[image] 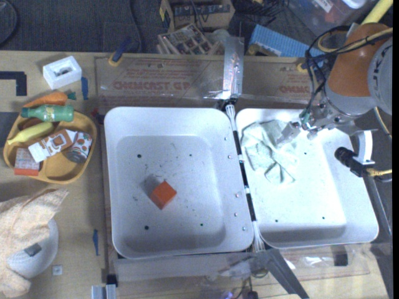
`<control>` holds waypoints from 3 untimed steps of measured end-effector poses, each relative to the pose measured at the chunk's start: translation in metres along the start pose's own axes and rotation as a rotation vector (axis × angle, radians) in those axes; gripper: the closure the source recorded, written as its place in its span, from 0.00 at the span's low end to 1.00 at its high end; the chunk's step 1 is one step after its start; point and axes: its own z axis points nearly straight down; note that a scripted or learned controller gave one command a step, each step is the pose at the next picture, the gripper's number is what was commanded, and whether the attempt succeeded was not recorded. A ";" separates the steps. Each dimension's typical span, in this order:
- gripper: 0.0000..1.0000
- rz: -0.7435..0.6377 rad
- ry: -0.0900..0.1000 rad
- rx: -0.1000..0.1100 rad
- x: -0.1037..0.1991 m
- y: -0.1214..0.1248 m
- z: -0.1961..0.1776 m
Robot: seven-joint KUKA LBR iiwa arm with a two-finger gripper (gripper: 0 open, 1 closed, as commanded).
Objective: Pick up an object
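An orange block point(163, 194) lies alone near the middle of the left bin point(124, 129). A crumpled pale green cloth point(267, 153) lies in the upper left part of the right bin point(324, 229). My gripper point(290, 132) reaches in from the right over the right bin and sits at the cloth's upper right edge. Its fingers point down and left toward the cloth. The arm's orange band point(352, 73) is above it at the right.
A yellow bowl point(75, 170) with a green bottle, a banana and small packets stands left of the bins. A beige cloth point(28, 220) and a white box point(62, 71) also lie on the left. Clear plastic sheeting point(187, 80) runs behind the bins.
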 end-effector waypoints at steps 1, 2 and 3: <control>0.00 -0.065 -0.004 -0.009 0.046 -0.026 0.049; 0.00 -0.042 -0.004 -0.007 0.037 0.023 0.050; 0.00 -0.193 -0.004 -0.010 0.053 -0.032 0.049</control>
